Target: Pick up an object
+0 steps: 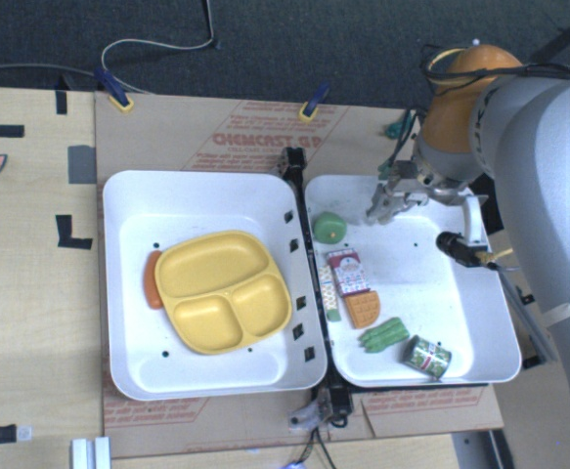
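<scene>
My gripper (386, 207) hangs over the back of the right bin (470, 311), open, with nothing between its fingers. To its left, a small green round object (329, 228) lies by the bin's left wall. In front of that lie a red and white packet (347, 272), an orange waffle-like piece (363, 309), a green pod (383, 334) and a small green can (426, 356) on its side. The gripper stands clear of all of them.
The left bin (128, 203) holds a yellow divided plate (224, 289) with an orange-red item (153, 279) poking out under its left edge. A black divider (299, 262) runs between the bins. The arm's grey body (534, 184) covers the right bin's right side.
</scene>
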Available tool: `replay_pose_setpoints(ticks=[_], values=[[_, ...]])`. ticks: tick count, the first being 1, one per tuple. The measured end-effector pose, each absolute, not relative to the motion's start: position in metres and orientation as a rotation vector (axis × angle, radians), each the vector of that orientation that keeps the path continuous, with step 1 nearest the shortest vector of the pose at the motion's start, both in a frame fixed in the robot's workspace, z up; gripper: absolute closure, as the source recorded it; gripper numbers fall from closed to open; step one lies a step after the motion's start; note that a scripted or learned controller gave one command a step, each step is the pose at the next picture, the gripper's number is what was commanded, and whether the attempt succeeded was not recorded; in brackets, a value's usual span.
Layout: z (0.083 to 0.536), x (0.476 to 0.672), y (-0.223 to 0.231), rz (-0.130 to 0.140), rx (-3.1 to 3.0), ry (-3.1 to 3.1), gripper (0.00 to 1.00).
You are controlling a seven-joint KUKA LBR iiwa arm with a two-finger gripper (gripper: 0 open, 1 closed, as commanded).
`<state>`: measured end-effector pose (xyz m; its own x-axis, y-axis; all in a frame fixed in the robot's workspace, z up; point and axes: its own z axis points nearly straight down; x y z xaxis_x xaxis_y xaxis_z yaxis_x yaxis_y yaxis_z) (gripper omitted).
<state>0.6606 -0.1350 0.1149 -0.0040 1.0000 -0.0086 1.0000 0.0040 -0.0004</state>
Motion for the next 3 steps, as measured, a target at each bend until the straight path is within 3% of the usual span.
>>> replay_pose_setpoints(ticks=[1, 2, 3], values=[[0.1148, 0.6605, -0.1352, -0.011, 2.213, 2.221, 0.0], [0.1242, 0.6604, -0.1351, -0.012, 2.212, 2.222, 1.0], [0.1241, 0.6603, -0.1353, -0.013, 2.212, 2.222, 0.0]])
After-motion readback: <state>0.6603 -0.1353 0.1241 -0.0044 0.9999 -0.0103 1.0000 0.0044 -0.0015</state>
